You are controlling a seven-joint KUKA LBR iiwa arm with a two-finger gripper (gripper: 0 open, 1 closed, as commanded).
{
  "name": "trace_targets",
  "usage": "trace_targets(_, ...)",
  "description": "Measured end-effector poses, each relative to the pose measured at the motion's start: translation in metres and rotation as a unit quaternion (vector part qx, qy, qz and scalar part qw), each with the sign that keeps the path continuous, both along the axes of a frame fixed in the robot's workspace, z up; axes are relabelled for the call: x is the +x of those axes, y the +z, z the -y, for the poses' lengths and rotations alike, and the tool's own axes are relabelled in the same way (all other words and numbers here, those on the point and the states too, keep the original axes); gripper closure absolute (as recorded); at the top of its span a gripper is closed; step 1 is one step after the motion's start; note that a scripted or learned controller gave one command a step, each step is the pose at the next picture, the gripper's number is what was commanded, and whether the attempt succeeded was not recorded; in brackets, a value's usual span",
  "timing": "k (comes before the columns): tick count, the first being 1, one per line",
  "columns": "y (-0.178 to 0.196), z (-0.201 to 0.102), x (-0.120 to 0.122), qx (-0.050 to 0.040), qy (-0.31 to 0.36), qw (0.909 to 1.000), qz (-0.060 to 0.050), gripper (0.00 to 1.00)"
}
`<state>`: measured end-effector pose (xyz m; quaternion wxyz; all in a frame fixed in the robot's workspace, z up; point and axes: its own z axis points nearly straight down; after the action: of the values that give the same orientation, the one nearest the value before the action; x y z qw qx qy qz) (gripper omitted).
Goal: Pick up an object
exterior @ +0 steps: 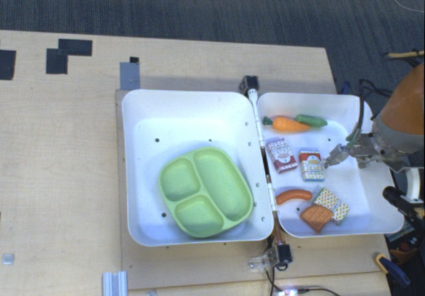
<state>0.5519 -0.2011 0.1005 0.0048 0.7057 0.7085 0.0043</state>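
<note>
The right bin (355,105) holds several toy foods. An orange carrot with a green top (292,123) lies at its far side. A red box (281,155) and a small red-and-white carton (310,164) sit in the middle. Nearer the front lie a sausage (293,195), a checked wafer (331,204) and a brown piece of toast (317,217). My gripper (334,156) reaches in from the right, low over the bin, its tip just right of the carton and close to touching it. I see nothing held in it.
The left bin (143,155) holds a green three-compartment plate (205,190). A ridge (260,148) divides the two bins. The orange-banded arm (402,115) hangs over the right bin's right rim. Cables lie at the bench's front edge (275,258).
</note>
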Motion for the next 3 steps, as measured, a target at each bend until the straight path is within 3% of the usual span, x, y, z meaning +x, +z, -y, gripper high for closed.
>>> trace_targets(1,-0.014,-0.075,-0.063,0.0,0.0,1.0,-0.003,0.0)
trace_targets(2,-0.002,-0.075,-0.061,-0.0008,0.0,1.0,0.0,1.0)
trace_targets(3,-0.013,0.007,-0.011,-0.0027,-0.001,1.0,-0.001,1.0)
